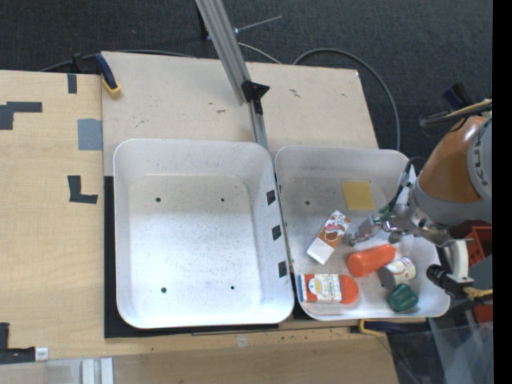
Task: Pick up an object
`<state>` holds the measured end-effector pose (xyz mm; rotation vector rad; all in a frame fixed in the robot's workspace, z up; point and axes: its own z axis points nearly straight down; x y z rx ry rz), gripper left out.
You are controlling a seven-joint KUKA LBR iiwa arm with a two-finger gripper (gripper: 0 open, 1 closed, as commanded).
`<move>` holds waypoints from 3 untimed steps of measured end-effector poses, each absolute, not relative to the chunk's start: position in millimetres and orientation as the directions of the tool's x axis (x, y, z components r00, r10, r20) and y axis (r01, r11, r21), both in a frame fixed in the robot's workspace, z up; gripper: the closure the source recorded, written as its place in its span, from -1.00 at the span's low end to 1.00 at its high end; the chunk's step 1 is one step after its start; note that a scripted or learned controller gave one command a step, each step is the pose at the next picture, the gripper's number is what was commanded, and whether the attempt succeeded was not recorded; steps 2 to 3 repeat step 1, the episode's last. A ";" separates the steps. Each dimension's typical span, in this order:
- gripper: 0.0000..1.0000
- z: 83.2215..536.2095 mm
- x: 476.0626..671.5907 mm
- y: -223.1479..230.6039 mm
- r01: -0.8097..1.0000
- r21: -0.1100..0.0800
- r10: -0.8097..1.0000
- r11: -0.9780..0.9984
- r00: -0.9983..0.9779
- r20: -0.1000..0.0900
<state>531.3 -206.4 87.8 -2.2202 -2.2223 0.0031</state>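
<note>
- Arm [456, 174] reaches in from the right, low over the right bin [320, 162], wrist tipped down toward the clutter.
- Gripper [370, 229] sits near the middle of that bin, just above the orange bottle [370, 260] and just right of the small carton [330, 237]. Looks like it's lining up on that cluster, prob. because most objs are bunched there.
- Fingers: the metal bits are a blur at this res, so can't tell if they're apart or together. Nothing visibly between them, so no grasp to call.
- Candidates for the pick, all in the right bin's front half: orange bottle lying on its side; small carton tilted, white end toward the left wall; red-and-white packet [328, 288] flat at the front edge; white cup-like item [400, 271] just right of the bottle; dark green piece [402, 298] in the front right corner.
- Yellow flat square [358, 194] lies apart nearer the back, flush on the floor; my guess, a hard one to get under.
- Left bin [128, 214] carries only dark specks on its floor.
- Labels: packet and carton have printed graphics, but no txt readable; no brand I can make out.
- Table [48, 158] shows grey tape marks at left, unrelated to the pick.
- Judgement: approach stage, pick not yet made.
</note>
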 end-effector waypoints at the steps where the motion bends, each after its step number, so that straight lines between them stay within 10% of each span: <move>1: 1.00 99.0 531.6 -205.8 1.000 -0.001 1.000 0.002 -0.002 -0.001; 3: 1.00 99.0 531.6 -205.8 1.000 -0.001 1.000 0.002 -0.002 -0.001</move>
